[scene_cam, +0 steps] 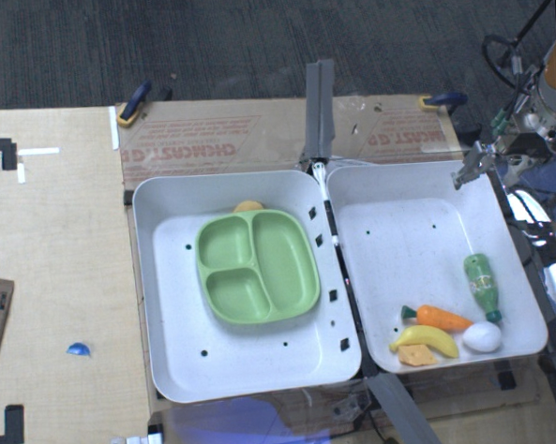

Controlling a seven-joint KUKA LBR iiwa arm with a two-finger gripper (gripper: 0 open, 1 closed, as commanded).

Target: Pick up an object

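The end effector (470,169) sits at the far right rim of the right bin (400,228), poised over the bin's back corner; it is too small and cluttered against the cabling to tell whether it is parted or closed, and nothing is seen in it.

Nearest to it in that bin is a green bottle (481,285), lying along the right wall. It looks like light, smooth plastic, likely to roll or slip, so a hold across its middle, square to its long axis, seems safest. Beyond it, in the near right corner, a white egg (482,337) lies just beside an orange carrot (443,318), a yellow banana (428,339) and a small tan piece (417,354). These look like light, stiff toy foods; being crowded together, they leave little room around any one of them. The egg's round shape would probably squirt out of a pinch.

In the left bin (170,298) lies a green divided plate (258,265), wide, flat and stiff, best taken by its rim. Something yellowish (248,207) peeks from behind its far edge.
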